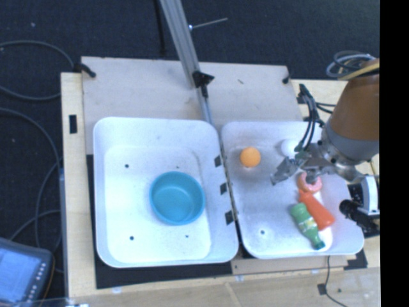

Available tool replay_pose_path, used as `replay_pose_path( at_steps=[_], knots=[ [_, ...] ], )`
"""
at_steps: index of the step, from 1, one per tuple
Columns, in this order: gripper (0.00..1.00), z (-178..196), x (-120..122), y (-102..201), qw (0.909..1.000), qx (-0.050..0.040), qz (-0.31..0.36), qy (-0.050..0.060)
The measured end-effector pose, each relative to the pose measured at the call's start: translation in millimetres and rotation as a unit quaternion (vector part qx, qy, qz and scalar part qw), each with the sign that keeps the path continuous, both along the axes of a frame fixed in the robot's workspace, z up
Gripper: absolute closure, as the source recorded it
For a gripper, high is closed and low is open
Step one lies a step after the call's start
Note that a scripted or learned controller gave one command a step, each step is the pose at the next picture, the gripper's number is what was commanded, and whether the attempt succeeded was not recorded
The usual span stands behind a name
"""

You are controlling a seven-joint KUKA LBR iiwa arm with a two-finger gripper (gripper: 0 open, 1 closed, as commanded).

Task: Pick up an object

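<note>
The gripper (295,166) hung spread apart, holding nothing, above the orange bottle (315,206); the green bottle (307,223) touching it could spoil a grasp.

The pale surface (147,85) sits on dark carpet (77,18), and a metal rail (182,34) slants down across it to the seam between the two bins. Left of the surface, black cables (29,139) loop over the carpet. Beyond the surface's near left corner lies a dark device with a blue screen (22,270). A thin black cable (327,280) trails off the surface's near right edge.
</note>
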State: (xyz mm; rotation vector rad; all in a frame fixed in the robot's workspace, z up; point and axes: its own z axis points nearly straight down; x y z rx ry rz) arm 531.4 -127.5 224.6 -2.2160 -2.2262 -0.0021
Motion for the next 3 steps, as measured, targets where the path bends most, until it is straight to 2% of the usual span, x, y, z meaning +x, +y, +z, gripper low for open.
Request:
replay_pose_path(
  at_steps=[2,3],
  knots=[
    [0.00,-113.4,9.2,13.7,1.0000,-0.0007,-0.005,0.004],
    [0.00,-124.3,9.1,12.4,1.0000,-0.0005,-0.004,0.003]
  ],
)
